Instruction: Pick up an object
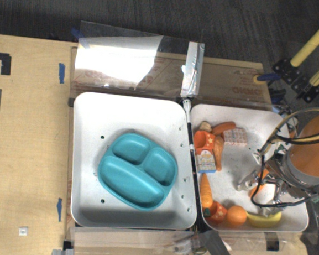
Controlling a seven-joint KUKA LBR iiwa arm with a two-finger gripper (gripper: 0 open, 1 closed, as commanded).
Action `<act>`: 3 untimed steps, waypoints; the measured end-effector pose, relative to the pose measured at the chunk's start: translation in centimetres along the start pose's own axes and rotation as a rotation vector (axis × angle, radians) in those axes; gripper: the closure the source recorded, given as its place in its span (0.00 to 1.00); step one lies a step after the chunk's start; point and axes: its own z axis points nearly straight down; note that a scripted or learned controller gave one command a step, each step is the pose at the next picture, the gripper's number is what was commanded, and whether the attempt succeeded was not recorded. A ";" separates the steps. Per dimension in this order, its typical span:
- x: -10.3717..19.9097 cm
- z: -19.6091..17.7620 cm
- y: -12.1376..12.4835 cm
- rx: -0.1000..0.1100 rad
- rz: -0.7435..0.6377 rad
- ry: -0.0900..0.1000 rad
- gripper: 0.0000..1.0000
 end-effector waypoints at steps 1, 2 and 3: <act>-11.5 0.0 -0.3 0.004 -0.189 0.006 0.00; -4.0 0.2 -2.0 -0.010 -0.325 0.005 0.00; -0.5 0.2 -2.5 -0.011 -0.371 0.004 0.00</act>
